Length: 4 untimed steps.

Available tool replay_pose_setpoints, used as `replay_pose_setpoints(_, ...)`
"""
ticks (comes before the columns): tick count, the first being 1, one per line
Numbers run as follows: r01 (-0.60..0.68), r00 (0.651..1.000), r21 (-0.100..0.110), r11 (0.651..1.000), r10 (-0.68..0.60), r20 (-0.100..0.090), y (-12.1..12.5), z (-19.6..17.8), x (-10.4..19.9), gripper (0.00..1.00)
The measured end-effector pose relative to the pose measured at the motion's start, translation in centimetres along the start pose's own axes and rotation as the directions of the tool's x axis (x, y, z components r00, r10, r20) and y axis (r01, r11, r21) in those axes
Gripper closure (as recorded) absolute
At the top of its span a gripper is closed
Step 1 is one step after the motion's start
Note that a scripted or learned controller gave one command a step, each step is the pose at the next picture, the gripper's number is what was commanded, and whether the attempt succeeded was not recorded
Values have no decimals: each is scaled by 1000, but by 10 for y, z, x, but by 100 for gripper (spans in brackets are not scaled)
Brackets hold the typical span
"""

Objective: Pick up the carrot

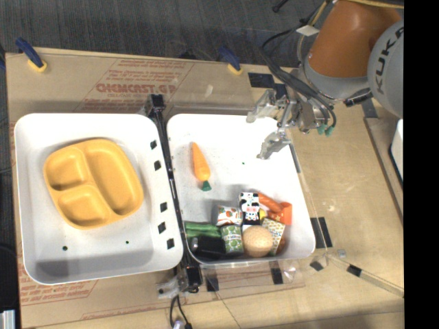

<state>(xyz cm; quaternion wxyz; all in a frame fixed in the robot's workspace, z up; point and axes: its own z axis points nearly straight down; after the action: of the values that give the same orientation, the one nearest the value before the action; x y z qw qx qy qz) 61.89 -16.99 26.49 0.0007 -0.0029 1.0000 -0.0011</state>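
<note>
The carrot [199, 162] is a small orange toy with a green stub at its near end. It lies on the floor of the right bin [233, 132], in the bin's left half, pointing roughly front to back. My gripper [265, 129] hangs over the bin's far right corner, well to the right of the carrot and apart from it. Its two fingers [271, 145] are spread open with nothing between them.
A yellow divided plate [92, 181] rests in the left bin [34, 252]. Several toy food items [247, 230] are piled along the right bin's front wall, just in front of the carrot. Blue clamps [31, 53] hold the cardboard at the back.
</note>
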Motion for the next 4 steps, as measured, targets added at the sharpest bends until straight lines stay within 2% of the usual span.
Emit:
replay_pose_setpoints(1, -137, 991, -4, 991, 137, -5, 34, 176, -38, 0)
replay_pose_setpoints(2, -512, 859, -1, 859, 512, -3, 76, 172, -21, 0)
replay_pose_setpoints(3, -690, 723, 3, 723, 690, 2, 75, 171, -5, 0)
replay_pose_setpoints(4, -844, 536, 4, 536, 844, 3, 70, 171, -27, 0)
